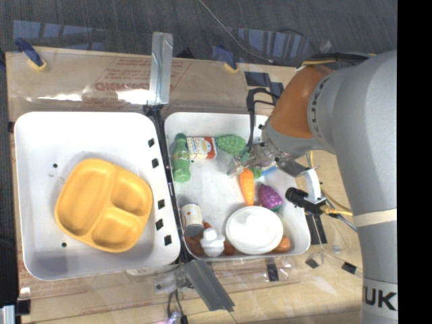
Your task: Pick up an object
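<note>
- Two shallow white bins sit side by side on the worktop; the left bin (27,181) carries a yellow divided plate (102,204) lying slightly left of its centre.
- Right bin (202,121): crowded with small toy groceries.
- Pincer (251,160): lowered into the right bin near its far right corner, directly above the carrot's leafy top; whether its fingers are spread or pressed together cannot be told at this scale.
- Carrot (248,186): orange, tapered, lying lengthwise with its narrow tip toward the near edge, just beside a purple grape-like piece (270,197).
- Green bottle (180,159): lying along the bin's left wall, touching a small red-and-white carton (201,147).
- Green leafy piece (231,144): near the far edge, just left of the pincer.
- White round bowl (254,230): at the near right corner, with an orange item (282,244) partly hidden beneath its rim.
- Small can (191,215) and white figure (212,241): near left corner.
- Grey arm with orange band (297,106): enters from the right.
</note>
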You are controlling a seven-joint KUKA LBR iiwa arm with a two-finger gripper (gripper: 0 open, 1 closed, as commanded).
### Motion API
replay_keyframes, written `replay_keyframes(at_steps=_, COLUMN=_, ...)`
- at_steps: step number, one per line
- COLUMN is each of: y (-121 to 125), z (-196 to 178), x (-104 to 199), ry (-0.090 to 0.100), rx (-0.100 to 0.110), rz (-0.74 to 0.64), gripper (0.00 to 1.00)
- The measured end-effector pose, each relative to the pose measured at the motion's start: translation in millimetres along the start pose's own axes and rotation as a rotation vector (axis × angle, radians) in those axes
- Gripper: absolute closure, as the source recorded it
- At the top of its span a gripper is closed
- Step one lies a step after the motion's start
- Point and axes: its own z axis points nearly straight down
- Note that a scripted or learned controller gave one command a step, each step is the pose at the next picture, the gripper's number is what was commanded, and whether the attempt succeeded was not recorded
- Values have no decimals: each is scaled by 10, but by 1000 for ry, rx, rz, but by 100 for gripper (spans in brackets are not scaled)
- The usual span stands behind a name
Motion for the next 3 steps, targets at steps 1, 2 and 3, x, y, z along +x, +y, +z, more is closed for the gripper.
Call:
replay_keyframes(at_steps=1, y=586, z=-1269, x=568, ry=-7, rx=-7, rz=141, gripper=100)
replay_keyframes(at_steps=2, y=556, z=-1220, x=550, ry=-5, rx=3, rz=145, gripper=0)
replay_keyframes(at_steps=3, y=264, z=-100, x=-405, ry=-2, rx=10, rz=285, gripper=0)
